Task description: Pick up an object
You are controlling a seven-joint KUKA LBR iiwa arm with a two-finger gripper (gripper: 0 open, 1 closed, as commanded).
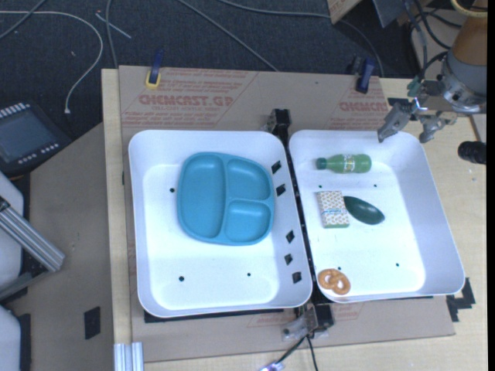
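Where the dark carpet meets the bench, loose white cables (85, 22) trail across the floor, and a dark screen (27, 134) sits at the left edge beside a slanted metal rail (27, 238). On the cardboard-covered tabletop (232, 91), held by a blue clamp (155, 68) at the left of its far edge and another (364, 72) at the right, stand two white bins. Inside the left bin (155, 277) lies a blue divided plate (226, 198). Next, the right bin (421, 238) holds a green bottle (344, 163) on its side near the far wall, a small patterned box (332, 208) just below it, a dark green oval object (363, 210) touching the box's right side, and a pretzel (334, 281) at the near left corner. Above that bin's far right corner hangs the gripper (410, 128), its two fingers spread wide with nothing between them; the bottle lies just left of it and nearer the camera, the box and oval object farther down, the pretzel well apart. Much of the arm is cut off at the right edge, and the box's print is too small to read.
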